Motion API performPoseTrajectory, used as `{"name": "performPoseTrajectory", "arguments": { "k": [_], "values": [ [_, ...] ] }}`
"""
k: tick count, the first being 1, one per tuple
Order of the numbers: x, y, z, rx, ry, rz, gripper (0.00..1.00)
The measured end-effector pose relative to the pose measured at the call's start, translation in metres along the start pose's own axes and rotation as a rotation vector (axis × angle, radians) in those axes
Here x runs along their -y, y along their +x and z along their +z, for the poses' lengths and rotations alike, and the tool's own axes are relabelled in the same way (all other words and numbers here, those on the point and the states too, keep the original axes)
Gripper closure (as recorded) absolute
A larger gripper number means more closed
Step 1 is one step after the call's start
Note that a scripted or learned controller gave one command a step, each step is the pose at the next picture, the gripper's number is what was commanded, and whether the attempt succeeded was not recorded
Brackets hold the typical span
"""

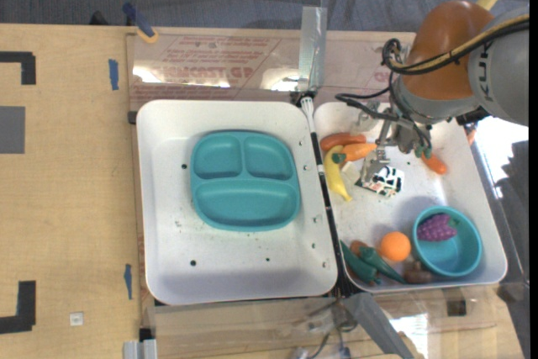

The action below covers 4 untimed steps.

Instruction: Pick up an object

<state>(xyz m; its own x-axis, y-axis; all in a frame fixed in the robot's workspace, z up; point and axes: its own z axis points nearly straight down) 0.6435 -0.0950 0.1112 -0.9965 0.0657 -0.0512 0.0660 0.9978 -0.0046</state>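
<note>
Your gripper (382, 160) hung in the upper middle of the right bin (483, 181), its metal tip down just above a small black-and-white object (385, 180). I could not tell how it was set; the wrist and cables hid that part. Nothing was visibly held.

Just left of the tip lay a carrot (357, 151) with a second orange piece (343, 139) above it, and a yellow banana (337, 178) ran down beside the bin's left wall. These sat close together, so you risked a descent landing on two items at once, or nudging the black-and-white object sideways rather than closing on it. That object looked flat and low, which I judged made a slip likely.

To the right of the wrist another small carrot (435, 163) lay near the far wall. Lower in the frame a blue bowl (458, 252) held purple grapes (437, 225), with an orange (394, 246) just beside it and green and brown pieces (378, 263) along the bottom edge. The left bin (160, 248) carried a teal divided plate (245, 180), well apart from your arm.
</note>
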Motion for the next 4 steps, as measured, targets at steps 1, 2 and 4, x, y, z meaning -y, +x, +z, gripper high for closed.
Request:
{"name": "performPoseTrajectory", "arguments": {
  "k": [1, 2, 4],
  "values": [
    [0.041, 0.060, -0.004, 0.010, -0.002, 0.032, 0.00],
    [0.007, 0.069, 0.012, -0.026, -0.002, 0.089, 0.00],
    [0.025, 0.042, 0.020, -0.041, 0.000, 0.269, 0.00]
  ]
}}
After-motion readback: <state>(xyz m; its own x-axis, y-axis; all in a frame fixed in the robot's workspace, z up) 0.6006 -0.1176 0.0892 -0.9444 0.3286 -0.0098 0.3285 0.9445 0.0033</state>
